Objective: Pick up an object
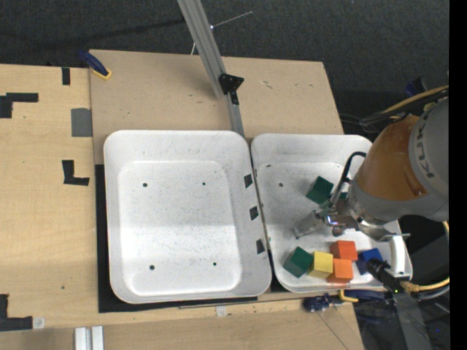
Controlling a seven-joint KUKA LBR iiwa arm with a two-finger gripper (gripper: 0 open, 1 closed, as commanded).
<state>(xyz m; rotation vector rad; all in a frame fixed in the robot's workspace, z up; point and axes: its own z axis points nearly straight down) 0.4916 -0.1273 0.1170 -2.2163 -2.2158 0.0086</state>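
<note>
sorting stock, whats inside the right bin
Right bin holds two green blocks, yellow, two orange, blue. The arm covers its right part.

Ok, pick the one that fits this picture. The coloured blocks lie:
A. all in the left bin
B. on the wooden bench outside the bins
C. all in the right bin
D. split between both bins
C: the green block near the arm, the second green block, the yellow block, the orange blocks and the blue block all sit inside the right bin.
</note>
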